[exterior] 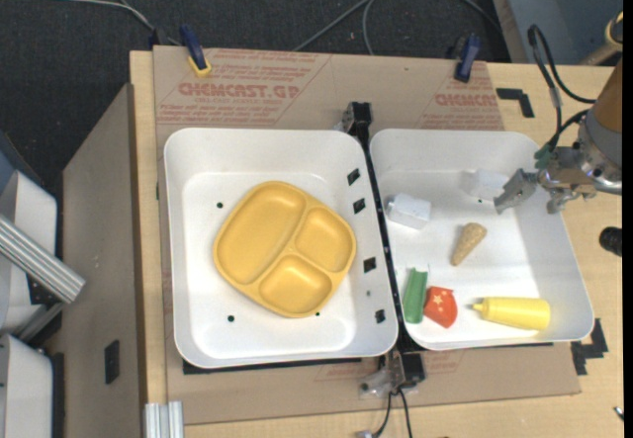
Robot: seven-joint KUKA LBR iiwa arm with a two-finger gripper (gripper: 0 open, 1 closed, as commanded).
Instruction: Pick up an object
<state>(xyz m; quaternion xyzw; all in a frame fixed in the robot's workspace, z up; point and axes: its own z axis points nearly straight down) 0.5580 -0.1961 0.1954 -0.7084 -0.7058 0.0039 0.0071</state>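
Note:
The right bin (pixel 554 228) holds a white block (pixel 408 210), a tan cone-shaped piece (pixel 468 243), a green stick (pixel 414 295), a red pepper-like toy (pixel 441 306) and a yellow bottle (pixel 512 311) lying on its side. A pale, translucent item (pixel 482 183) rests near the bin's back wall. My gripper (pixel 531 198) hangs over the right bin's far right part, just right of the pale item. It is open, with nothing between its fingers.
The left bin (pixel 188 228) holds a yellow divided plate (pixel 285 248). A black divider (pixel 368 219) runs between the two bins. Cables and clamps (pixel 198 58) sit along the back edge of the cardboard base.

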